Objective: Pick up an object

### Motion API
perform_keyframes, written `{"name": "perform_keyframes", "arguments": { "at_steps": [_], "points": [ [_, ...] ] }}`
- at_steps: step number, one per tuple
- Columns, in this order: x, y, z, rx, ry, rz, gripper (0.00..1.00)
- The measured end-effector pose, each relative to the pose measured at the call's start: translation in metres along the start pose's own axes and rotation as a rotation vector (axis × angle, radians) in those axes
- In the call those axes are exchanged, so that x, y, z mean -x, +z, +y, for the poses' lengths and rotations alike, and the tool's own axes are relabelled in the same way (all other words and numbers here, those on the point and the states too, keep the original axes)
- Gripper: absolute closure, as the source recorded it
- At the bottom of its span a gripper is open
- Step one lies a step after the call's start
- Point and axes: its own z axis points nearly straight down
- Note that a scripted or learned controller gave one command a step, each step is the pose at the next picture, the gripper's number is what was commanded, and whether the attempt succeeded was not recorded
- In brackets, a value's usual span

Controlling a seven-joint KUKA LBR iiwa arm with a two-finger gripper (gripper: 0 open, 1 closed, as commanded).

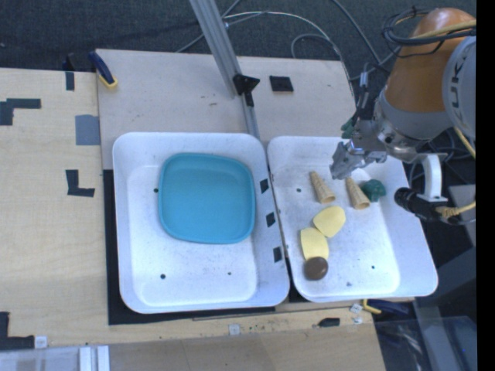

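The gripper (345,163) is hovering over the right bin (402,273) near 2 cones (322,187); its jaw state I cannot tell.

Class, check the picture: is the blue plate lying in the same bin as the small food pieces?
No: the blue plate lies in the left bin, while the food pieces lie in the right bin.

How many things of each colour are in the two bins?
Blue plate: 1
Tan cones: 2
Yellow pieces: 2
Brown ball: 1
Green thing: 1
Total: 7
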Motion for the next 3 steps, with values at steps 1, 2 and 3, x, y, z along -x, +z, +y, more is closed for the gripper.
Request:
{"name": "perform_keyframes", "arguments": {
  "at_steps": [1,2,3],
  "points": [
    [-0.043,0.004,-0.006,-0.004,-0.003,0.001,1.0],
    [-0.099,0.003,-0.011,-0.004,-0.004,0.001,1.0],
    [-0.152,0.024,-0.017,-0.005,-0.003,0.0,1.0]
  ]
}}
